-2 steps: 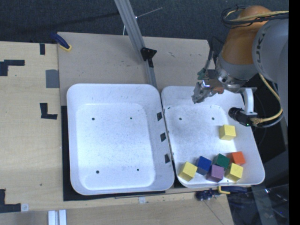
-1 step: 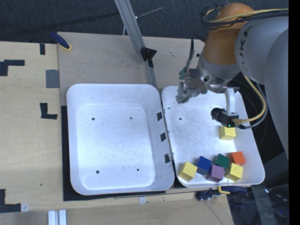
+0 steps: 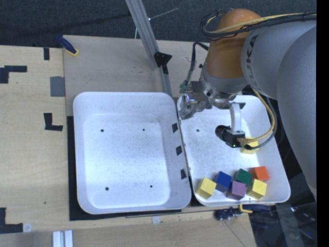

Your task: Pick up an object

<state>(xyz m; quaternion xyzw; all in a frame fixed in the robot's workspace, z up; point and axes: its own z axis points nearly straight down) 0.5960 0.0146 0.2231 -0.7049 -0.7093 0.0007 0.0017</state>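
Several small cubes lie clustered at the near end of the right bin (image 3: 205,138): a yellow cube (image 3: 206,187), a blue cube (image 3: 223,180), a purple cube (image 3: 238,189), a green cube (image 3: 243,177), an orange cube (image 3: 260,173) and a second yellow cube (image 3: 258,188). My gripper (image 3: 189,106) hangs below the orange band at the far left corner of the right bin, close to the wall shared with the left bin. It is well away from the cubes, and nothing shows between its fingers.
The left bin (image 3: 82,138) stands beside the right one on the wooden bench. A slanted metal rod (image 3: 146,30) runs from the top toward the bins' far edge. A black fitting with a yellow cable (image 3: 234,136) hangs over the right bin. The arm's bulk covers the right side.
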